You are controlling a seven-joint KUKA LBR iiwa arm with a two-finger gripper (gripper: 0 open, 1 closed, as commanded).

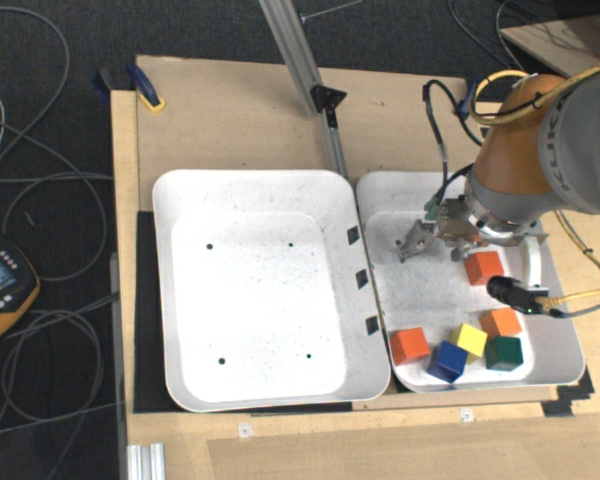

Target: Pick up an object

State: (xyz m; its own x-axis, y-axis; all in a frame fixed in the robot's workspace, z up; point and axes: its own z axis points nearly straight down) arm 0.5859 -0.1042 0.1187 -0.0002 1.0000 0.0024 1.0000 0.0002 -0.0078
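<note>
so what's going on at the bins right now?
The KUKA arm reaches in over the right bin, its gripper low over bare bin floor with nothing visibly between its fingers. An orange block sits just beside the wrist. More blocks cluster at the bin's near edge: orange, blue, yellow, green and another orange.

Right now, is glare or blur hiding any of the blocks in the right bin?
Camera view: lighting is even, with no strong glare on the right bin. The blocks read sharp and distinct in color. The gripper looks slightly soft, and the arm overhangs the bin's far part.
</note>
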